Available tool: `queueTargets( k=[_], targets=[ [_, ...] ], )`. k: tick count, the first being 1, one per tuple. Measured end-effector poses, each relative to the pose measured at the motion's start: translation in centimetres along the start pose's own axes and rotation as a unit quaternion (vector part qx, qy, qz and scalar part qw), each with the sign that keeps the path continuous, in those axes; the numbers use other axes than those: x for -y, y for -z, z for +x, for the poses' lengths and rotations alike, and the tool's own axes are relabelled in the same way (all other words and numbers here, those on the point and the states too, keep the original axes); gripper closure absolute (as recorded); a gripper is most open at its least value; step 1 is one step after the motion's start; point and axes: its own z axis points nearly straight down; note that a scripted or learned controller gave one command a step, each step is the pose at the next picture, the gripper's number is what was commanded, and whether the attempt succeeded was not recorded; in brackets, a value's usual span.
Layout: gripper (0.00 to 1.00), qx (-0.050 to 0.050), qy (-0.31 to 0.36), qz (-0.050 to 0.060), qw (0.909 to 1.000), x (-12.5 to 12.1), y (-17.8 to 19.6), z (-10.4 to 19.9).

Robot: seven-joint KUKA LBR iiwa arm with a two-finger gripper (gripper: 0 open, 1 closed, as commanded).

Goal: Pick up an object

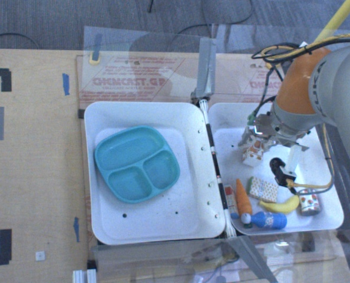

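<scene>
My gripper (253,139) hangs low over the upper part of the right bin (225,118), under the orange-banded wrist. Directly below it, touching or nearly touching, is a small white and orange carton (254,153); whether the carton is gripped is unclear. Lower in the same bin lie an orange carrot (243,197), a checkered yellow-white block (263,188), a yellow banana (280,205), a blue bottle (268,220) and a small red-patterned can (309,202).
The left bin (190,211) holds a teal divided plate (137,164). A clear plastic sheet and a grey divider post (206,69) stand behind the bins. The arm's bulk covers the right bin's upper right corner.
</scene>
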Motion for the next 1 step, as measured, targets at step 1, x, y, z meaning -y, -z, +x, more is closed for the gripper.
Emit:
queueTargets(
  k=[1],
  targets=[
    [1.00, 0.000, -0.053, 0.005, 0.9986, -4.93, 8.61, 7.06]
  ],
)
